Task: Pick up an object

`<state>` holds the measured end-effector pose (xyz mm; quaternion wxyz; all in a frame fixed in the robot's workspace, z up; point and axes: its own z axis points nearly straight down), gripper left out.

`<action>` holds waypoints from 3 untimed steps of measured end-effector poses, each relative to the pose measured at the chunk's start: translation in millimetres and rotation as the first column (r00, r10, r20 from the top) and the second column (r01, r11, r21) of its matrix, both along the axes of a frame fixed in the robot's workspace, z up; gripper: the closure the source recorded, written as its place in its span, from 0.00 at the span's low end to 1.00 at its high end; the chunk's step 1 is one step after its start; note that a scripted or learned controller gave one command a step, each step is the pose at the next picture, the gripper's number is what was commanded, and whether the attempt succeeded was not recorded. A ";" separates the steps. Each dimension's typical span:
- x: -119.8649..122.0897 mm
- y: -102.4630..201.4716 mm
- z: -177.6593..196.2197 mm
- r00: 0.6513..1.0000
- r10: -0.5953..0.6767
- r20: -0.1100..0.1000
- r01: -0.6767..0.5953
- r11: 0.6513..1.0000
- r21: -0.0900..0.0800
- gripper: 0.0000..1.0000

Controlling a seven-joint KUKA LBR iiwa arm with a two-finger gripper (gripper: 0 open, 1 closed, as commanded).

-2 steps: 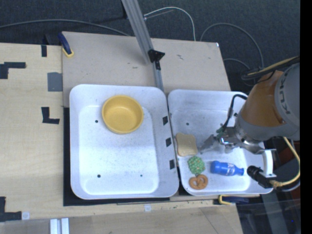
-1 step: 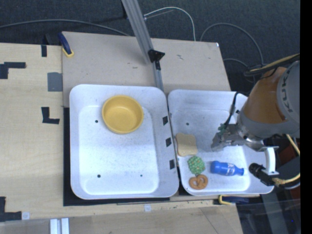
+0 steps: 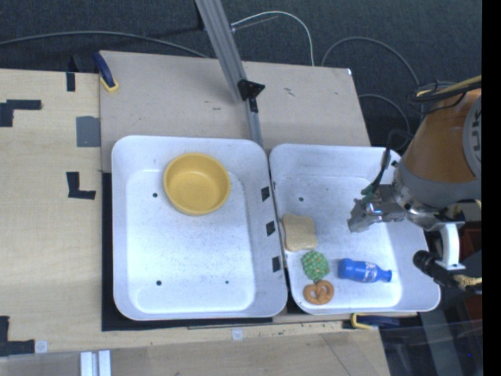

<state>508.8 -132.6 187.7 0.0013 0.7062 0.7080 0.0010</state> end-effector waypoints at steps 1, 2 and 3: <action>0.3 1.4 63.2 1.000 0.000 0.002 0.000 1.000 -0.001 1.00; 1.1 1.6 103.4 1.000 0.000 0.000 0.000 1.000 -0.001 1.00; 24.8 44.5 81.8 1.000 0.003 -0.006 -0.003 1.000 0.001 1.00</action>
